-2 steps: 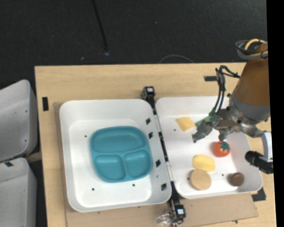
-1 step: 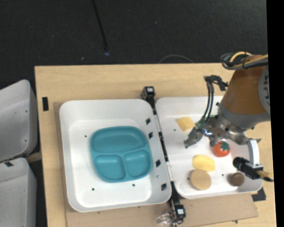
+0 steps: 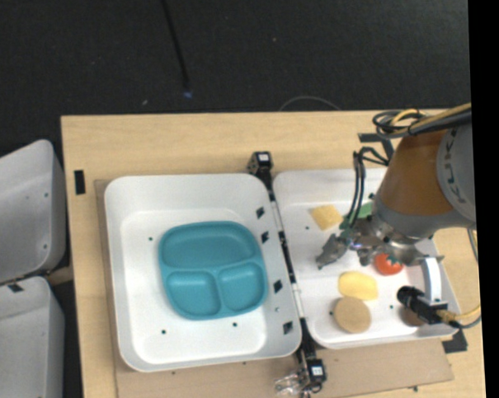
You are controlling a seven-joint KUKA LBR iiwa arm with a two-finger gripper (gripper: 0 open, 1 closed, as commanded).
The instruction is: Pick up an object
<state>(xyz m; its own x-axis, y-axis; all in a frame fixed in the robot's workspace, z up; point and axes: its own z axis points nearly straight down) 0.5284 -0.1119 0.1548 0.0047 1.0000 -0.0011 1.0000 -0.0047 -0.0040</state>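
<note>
We count two white bins on the table (image 3: 86, 242): left bin (image 3: 131, 323) holds one teal tray (image 3: 211, 266); right bin (image 3: 303, 200) has one yellow piece (image 3: 325, 216), one lemon (image 3: 358, 286), one tan disc (image 3: 352, 315), one red object (image 3: 389, 265). Hand (image 3: 330, 254): can't tell its grip; lemon at its 5 o'clock, near.
</note>
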